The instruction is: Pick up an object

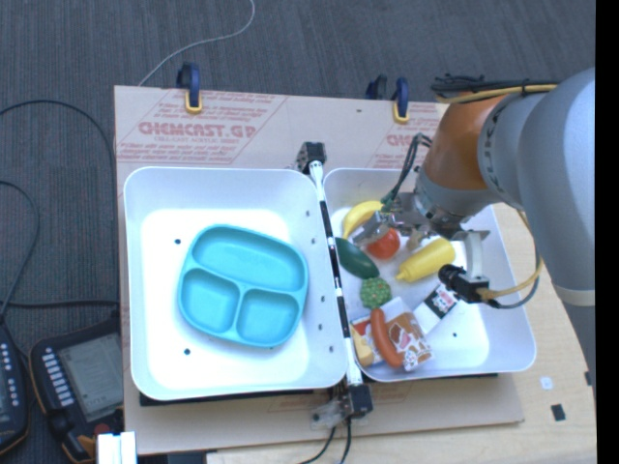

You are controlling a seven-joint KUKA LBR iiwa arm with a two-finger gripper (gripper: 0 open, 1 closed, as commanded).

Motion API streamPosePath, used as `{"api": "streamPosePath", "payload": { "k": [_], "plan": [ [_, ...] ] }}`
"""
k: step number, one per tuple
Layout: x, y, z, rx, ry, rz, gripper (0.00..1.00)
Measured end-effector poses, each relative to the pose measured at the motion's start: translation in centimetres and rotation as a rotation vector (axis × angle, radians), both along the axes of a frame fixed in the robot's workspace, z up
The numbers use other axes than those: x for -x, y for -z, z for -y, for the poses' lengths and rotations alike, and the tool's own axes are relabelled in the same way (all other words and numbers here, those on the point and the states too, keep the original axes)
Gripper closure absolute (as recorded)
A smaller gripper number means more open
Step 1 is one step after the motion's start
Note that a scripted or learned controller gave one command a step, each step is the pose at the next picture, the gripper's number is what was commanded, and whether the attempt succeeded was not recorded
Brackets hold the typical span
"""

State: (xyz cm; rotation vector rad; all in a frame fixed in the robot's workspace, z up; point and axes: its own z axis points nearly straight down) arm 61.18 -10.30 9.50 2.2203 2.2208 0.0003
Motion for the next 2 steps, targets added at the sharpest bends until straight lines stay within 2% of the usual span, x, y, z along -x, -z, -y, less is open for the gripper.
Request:
{"api": "streamPosePath", "payload": {
  "k": [1,2],
  "plan": [
    [0.0,-0.9,0.0,0.000,0.000,-0.001,1.00],
    [7.2,-9.0,-6.6,-0.001,-0.002,-0.002,1.00]
  ]
}}
